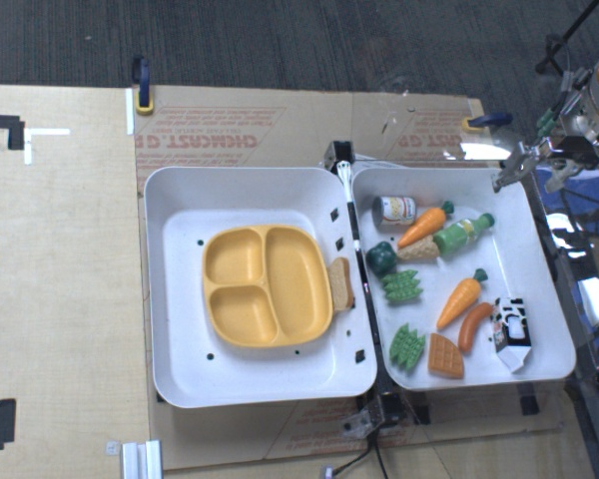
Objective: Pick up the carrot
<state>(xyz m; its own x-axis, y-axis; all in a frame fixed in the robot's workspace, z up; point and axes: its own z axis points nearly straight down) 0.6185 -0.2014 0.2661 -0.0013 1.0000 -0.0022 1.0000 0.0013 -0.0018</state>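
Two carrots [422,226] [459,301] were left loose in the right bin [539,257]; the hand's [569,133] state could not be told, parked off at the bin's corner

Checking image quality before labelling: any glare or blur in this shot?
Camera view: light even and soft, toys sharp; glare on the right bin rim's far and right edges; both carrots, upper and lower, free of it; arm parts at right edge blurry.
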